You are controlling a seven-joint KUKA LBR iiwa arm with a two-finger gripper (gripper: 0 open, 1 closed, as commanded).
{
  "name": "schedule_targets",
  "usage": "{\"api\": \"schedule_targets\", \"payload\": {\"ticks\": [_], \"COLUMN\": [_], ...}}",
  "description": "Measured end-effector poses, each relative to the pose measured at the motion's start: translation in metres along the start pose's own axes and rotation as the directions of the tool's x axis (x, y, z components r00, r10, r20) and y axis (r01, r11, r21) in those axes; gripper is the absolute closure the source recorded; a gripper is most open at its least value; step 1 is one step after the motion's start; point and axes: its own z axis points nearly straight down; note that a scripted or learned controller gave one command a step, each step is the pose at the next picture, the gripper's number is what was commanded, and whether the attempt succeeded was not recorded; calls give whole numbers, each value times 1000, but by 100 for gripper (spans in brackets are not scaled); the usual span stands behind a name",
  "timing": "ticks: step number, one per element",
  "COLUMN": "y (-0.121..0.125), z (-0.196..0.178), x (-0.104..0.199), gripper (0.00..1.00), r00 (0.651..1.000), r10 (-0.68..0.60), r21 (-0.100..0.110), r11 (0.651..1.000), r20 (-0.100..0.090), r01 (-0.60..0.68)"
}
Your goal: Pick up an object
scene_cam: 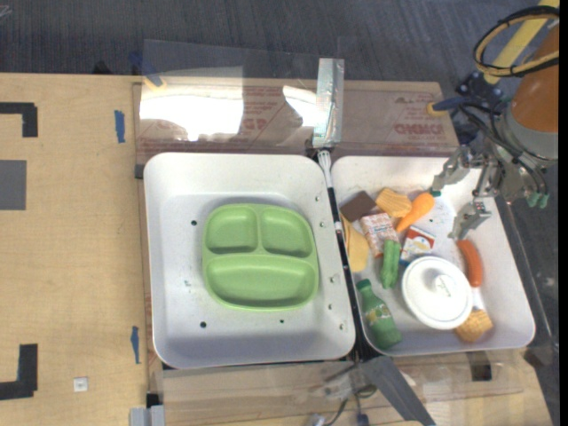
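My gripper [458, 199] hovers over the back right part of the right bin [519, 313]. It is open, its two fingers spread apart with nothing between them. Just left of it lie an orange carrot [414, 211] and a yellow cheese piece [392, 201]. An orange-red sausage [471, 263] lies below the gripper, beside a white round bowl [436, 289]. Also in this bin are a brown block [358, 206], a snack packet [379, 233], a green pickle [390, 264], a green bottle [380, 314] and a waffle cone [474, 326].
The left bin [169, 238] holds a green divided plate [262, 256]. A clear plastic sheet [240, 109] stands behind the bins. Brown bench surface [62, 238] extends to the left. The arm's orange band [537, 105] and yellow cables [515, 43] sit at the upper right.
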Motion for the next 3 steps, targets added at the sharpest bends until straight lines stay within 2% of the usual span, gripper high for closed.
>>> {"api": "schedule_targets", "payload": {"ticks": [1, 2, 3], "y": [-27, -44, 57], "z": [113, 127, 126], "x": [8, -52, -35], "gripper": [0, 0, 0], "r00": [993, 995, 977], "r10": [118, -94, 215], "r21": [2, -14, -3], "r11": [993, 996, 977], "r20": [11, -35, 3], "r01": [-118, 93, -215]}}
